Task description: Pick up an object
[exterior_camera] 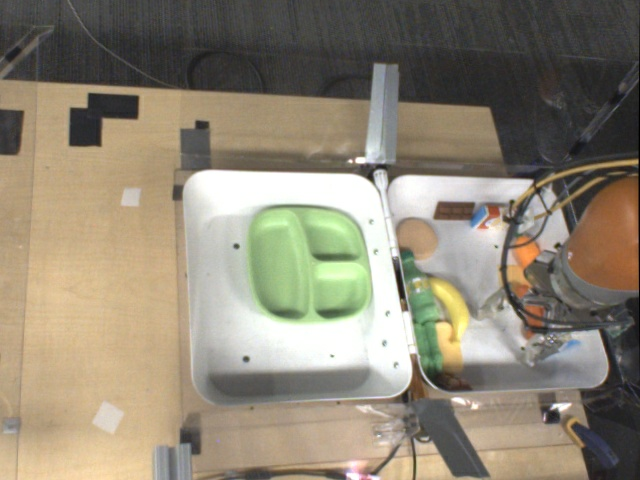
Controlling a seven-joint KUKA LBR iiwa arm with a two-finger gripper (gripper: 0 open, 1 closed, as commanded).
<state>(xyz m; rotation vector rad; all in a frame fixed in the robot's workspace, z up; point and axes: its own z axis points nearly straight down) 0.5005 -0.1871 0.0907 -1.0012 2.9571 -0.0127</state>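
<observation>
Camera view from above: two shallow white plastic bins are seen side by side on a pale wooden bench (90,298). The grey arm (600,243) with its orange band is seen reaching in from the right edge, over the right-hand bin (470,193), and the two-finger pincer (545,346) is seen low in that bin's near right corner, close above the white floor. Whether the pincer is released or clenched cannot be told, since its tip is small and partly hidden by cables and the wrist.

Well to the left of the pincer, against the bin's left wall, a curved yellow banana (450,306) is laid, and just beside it a green blocky plastic object (427,323) is seen, the two touching. Farther from the pincer, up and to the left, a round tan ball-like object (418,236) is found near the bin's far left corner. A flat dark brown bar (453,209) and a small white, red and blue packet (487,216) are seen along the far wall.

Far to the left of the pincer, in the left-hand bin (215,358), a light green compartmented plastic tray (305,263) is laid.
</observation>
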